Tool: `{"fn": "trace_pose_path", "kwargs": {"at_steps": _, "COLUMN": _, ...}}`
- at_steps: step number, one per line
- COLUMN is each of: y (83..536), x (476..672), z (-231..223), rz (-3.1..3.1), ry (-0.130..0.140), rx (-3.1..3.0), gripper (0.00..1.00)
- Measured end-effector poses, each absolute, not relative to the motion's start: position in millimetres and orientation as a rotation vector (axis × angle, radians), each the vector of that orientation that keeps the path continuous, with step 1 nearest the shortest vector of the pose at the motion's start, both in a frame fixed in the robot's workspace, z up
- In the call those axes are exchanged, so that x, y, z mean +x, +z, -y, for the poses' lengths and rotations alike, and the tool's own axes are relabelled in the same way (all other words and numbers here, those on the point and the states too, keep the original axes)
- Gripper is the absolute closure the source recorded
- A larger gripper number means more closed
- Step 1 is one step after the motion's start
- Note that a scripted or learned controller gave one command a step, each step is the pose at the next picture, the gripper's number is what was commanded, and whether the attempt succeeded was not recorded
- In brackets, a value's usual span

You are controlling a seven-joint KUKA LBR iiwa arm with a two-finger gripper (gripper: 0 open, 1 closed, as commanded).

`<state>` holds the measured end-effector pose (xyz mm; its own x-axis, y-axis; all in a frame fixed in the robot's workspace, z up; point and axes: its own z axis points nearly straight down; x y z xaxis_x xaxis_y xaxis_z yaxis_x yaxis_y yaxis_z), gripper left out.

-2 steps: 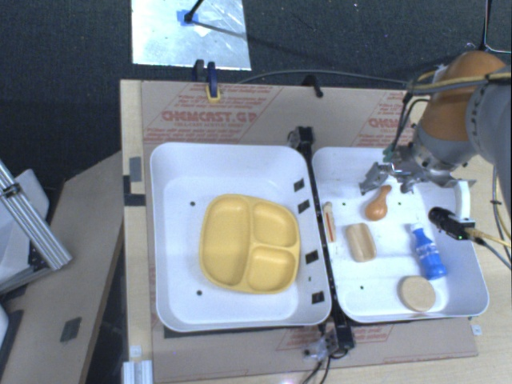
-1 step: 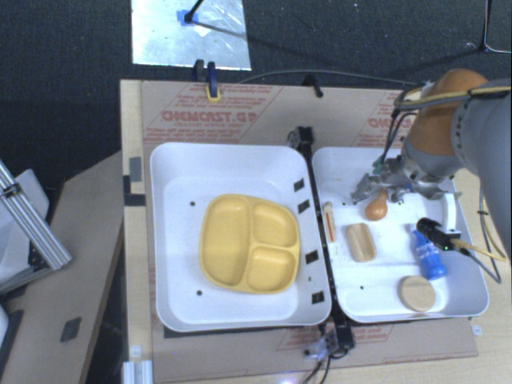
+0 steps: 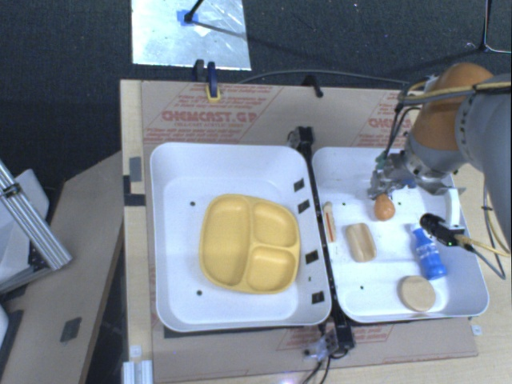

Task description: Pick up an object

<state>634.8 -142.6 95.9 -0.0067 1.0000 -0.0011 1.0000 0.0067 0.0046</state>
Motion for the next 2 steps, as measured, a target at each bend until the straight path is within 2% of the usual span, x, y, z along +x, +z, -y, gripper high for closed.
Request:
{"fn": "trace_pose_path", "kwargs": {"at_steps": 1, "y": 151, "x": 642.6, "z": 151, "rz": -2.221, "ry": 0.006, "rx": 2.212, "gripper": 1.0}}
{"fn": "trace_pose_path", "kwargs": {"at_steps": 2, "y": 199, "x": 637.3, "z": 147, "rz": -2.223, "ry": 0.006, "rx": 2.212, "gripper": 1.0}}
